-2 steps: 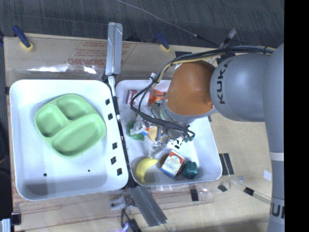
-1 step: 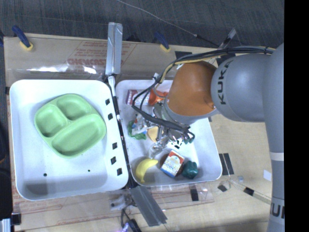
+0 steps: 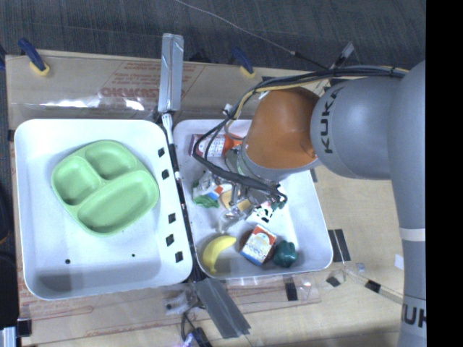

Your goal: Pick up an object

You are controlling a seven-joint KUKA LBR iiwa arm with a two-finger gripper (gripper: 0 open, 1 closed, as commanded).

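The right bin (image 3: 318, 223) holds a pile of small objects: a yellow banana (image 3: 217, 251), a small orange and blue carton (image 3: 257, 245), a dark green lump (image 3: 286, 253), a green and white packet (image 3: 207, 194) and a red and white package (image 3: 211, 147) at the back. My gripper (image 3: 242, 208) reaches down into the middle of this pile, just above the banana and the carton. The orange wrist band (image 3: 282, 129) and grey arm hide most of the gripper and the bin's back right part.
The left bin (image 3: 43, 266) holds a light green divided plate (image 3: 106, 185). A grey metal bar (image 3: 171, 71) stands at the back between the bins, and a black-clipped divider runs between them. Cables loop over the wrist. Blue clamps hold the board's far edge.
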